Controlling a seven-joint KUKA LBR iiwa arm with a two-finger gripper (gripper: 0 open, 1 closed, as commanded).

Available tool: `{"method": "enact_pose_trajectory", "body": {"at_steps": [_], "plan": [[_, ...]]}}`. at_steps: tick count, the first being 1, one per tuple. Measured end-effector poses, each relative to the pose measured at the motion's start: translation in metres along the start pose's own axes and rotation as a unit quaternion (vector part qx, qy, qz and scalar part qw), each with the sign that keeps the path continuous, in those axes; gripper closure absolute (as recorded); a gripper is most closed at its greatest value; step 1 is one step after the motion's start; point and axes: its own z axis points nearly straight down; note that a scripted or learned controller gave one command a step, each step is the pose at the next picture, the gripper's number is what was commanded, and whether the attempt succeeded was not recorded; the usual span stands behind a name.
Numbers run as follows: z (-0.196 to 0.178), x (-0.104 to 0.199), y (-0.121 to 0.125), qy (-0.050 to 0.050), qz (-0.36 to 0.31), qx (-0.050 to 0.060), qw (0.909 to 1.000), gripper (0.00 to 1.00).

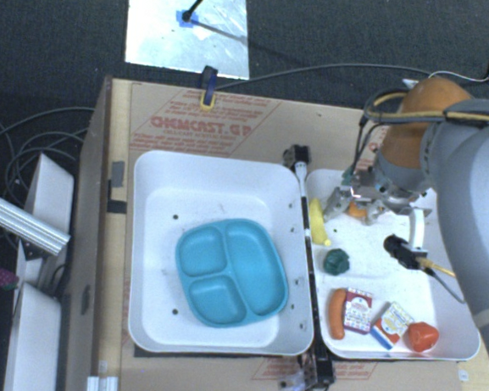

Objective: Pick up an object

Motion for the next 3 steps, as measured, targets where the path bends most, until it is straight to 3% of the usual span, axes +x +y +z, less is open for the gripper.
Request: {"method": "enact_pose_trajectory", "body": {"at_steps": [1, 3], "plan": [[0.0014, -0.0057, 0.0002, 0.004, 0.000, 0.000, 1.0000, 0.00], [0.0009, -0.0033, 0.0001, 0.001, 0.000, 0.000, 1.0000, 0.00]]}}
